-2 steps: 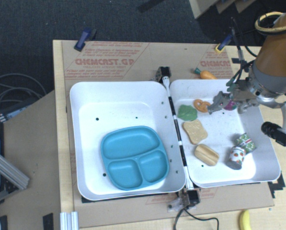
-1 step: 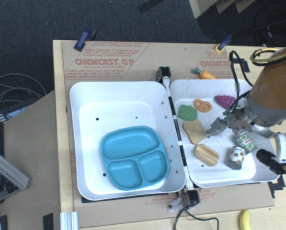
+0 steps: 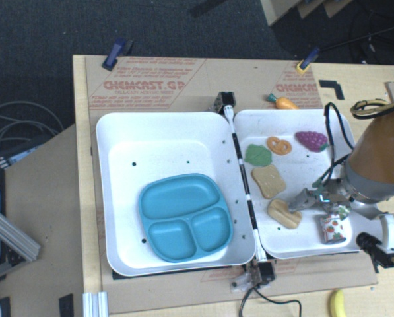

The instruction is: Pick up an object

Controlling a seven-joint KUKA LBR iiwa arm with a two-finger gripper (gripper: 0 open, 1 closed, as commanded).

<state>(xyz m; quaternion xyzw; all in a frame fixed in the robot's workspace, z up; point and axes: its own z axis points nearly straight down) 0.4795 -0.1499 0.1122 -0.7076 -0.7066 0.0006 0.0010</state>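
Observation:
The right bin [image 3: 355, 246] holds several toy foods: a green leaf [image 3: 257, 154], a pretzel [image 3: 279, 145], purple grapes [image 3: 311, 139], a tan bread slice [image 3: 268, 181], a tan bun [image 3: 284, 214] and a small red-and-white carton [image 3: 332, 228]. My gripper [image 3: 319, 202] hangs low over the right bin's front right part, between the bun on its left and the carton just below it. A grey part of it reaches toward the bun. I see nothing held in it. The arm's orange band [image 3: 383, 152] rises behind it.
The left bin [image 3: 111, 137] bears a blue divided plate [image 3: 183, 215]. On the bench outside the bins lie an orange carrot [image 3: 286, 102] at the back and a yellow banana [image 3: 337, 302] at the front right. Black cables [image 3: 335, 121] cross the right bin's far corner.

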